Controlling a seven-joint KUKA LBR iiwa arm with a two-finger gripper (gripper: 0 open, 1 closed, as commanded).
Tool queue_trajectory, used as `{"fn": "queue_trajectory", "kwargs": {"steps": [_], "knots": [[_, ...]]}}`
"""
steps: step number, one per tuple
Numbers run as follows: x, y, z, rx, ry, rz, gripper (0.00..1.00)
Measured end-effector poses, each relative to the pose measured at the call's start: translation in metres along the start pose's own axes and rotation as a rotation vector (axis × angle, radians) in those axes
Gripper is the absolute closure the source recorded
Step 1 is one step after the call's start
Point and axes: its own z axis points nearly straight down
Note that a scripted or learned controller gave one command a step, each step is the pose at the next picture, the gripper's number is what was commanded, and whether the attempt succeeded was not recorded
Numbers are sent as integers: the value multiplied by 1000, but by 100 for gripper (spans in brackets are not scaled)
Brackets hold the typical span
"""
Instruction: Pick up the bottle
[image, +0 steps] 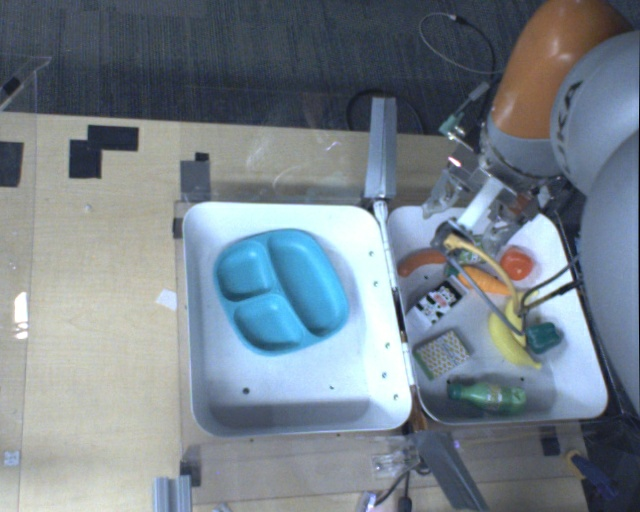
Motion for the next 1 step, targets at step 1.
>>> {"fn": "queue_trajectory", "kwargs": {"steps": [1], "knots": [[22, -65, 113, 4, -2, -104, 0]]}}
